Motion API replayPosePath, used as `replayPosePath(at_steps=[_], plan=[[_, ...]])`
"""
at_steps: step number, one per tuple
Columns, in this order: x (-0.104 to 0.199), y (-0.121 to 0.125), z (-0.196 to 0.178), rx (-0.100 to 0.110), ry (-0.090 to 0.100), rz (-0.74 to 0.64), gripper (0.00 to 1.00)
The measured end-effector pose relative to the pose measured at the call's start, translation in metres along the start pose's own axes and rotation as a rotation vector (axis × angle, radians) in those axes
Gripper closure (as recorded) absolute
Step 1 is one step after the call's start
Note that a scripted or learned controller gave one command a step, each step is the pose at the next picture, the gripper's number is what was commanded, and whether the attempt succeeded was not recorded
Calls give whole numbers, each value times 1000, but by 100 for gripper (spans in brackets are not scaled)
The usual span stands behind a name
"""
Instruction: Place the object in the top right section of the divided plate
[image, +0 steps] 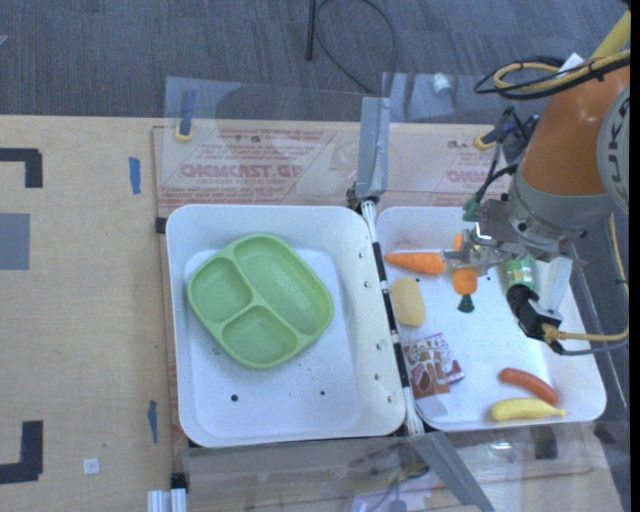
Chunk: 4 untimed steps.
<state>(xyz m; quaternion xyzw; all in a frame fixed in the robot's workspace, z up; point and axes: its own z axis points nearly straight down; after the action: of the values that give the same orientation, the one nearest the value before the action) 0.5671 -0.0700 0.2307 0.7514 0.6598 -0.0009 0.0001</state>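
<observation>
plate (262, 298): green plastic, smooth, kinda matt
bins (275, 415): white plastic, smooth, few dark specks on the left one
surface (80, 300): pale wood look, matt
carrot (415, 263): orange plastic, slight shine
banana (526, 409): yellow plastic, glossy
arm (570, 150): orange shell, smooth and a bit shiny
floor (200, 40): grey carpet, rough

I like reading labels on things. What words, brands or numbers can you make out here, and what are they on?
"CHEMCAST GP", faint red, partly blurred: on the clear sheet behind the left bin.
More red print on the clear sheet behind the right bin: too blurred to read.
Printed packet: writing too small to read.
Letters on the arm: cut off, unreadable.
</observation>
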Motion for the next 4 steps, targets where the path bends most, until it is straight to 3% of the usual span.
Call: replayPosePath(at_steps=[1, 2, 3, 4], plan=[[-7, 17, 40, 2, 2, -93, 100], [60, -31, 46, 1, 2, -166, 100], [122, -4, 40, -4, 1, -321, 100], [200, 6, 112, 1, 1, -250, 100]])
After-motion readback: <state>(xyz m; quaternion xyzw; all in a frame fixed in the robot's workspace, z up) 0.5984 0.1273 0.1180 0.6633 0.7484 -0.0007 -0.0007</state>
